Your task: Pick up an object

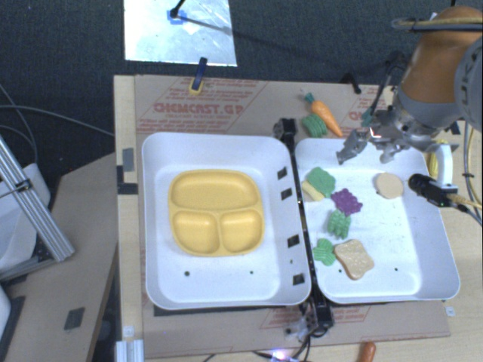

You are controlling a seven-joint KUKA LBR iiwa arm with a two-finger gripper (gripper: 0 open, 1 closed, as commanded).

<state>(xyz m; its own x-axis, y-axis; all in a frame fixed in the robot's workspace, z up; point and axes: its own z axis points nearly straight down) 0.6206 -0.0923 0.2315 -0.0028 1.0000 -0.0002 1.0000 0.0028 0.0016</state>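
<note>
Nearest the lens, at the six o'clock edge of the right bin (434,281): a toast-shaped toy slice (354,259), touching a small green piece (325,252) at its nine o'clock. Just above, toward twelve o'clock, another green leafy piece (339,223), then a purple grape cluster (346,200). At ten o'clock from the grapes, a larger green piece (320,181) over a pale yellow bit, close to the bin's left wall. At three o'clock from the grapes, a round tan cookie (389,185), lying apart from the rest.

Left bin (158,277), at nine o'clock: one yellow three-compartment tray (216,210), centred, flat.

Outside the bins, on the cardboard at twelve o'clock of the right bin: an orange toy carrot (325,113) beside a green piece (315,126).

Hanging over the right bin's twelve o'clock rim: gripper (371,148), fingers spread apart with nothing between them, above bare white floor between the large green piece and the cookie. Grey arm (438,104) with orange band reaching in from two o'clock.
</note>
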